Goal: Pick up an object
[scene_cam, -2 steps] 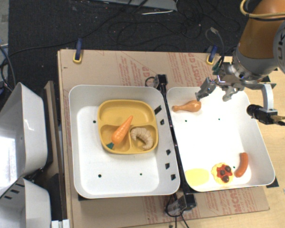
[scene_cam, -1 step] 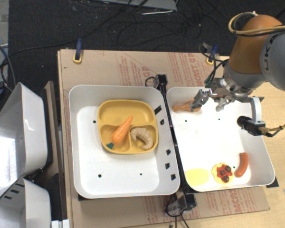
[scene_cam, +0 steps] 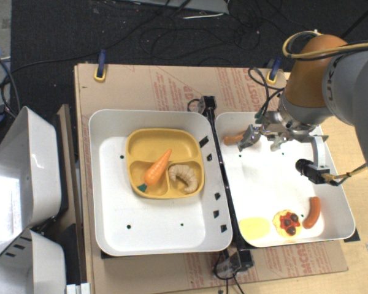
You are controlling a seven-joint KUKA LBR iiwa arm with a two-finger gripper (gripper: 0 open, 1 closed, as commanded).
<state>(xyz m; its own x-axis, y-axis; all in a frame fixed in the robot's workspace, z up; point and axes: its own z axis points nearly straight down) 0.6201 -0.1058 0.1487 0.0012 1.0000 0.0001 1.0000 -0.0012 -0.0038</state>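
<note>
Yellow disc (scene_cam: 254, 227), pizza slice (scene_cam: 287, 222) and sausage (scene_cam: 311, 212) in the right bin (scene_cam: 267, 164), carrot (scene_cam: 157, 168) and shrimp (scene_cam: 184, 177) on yellow plate (scene_cam: 165, 141) left, claw (scene_cam: 265, 136) open over far end.

You see two white bins (scene_cam: 110, 182); the one farther from the grey, orange-banded arm (scene_cam: 331, 66) bears a yellow plate (scene_cam: 141, 146) with an orange carrot (scene_cam: 157, 168) and a pale beige shrimp (scene_cam: 185, 177); nearer its metal-grey gripper (scene_cam: 267, 133) lie an orange-brown sausage (scene_cam: 312, 212), a yellow disc (scene_cam: 254, 227) and a red-and-yellow pizza piece (scene_cam: 287, 222).
</note>
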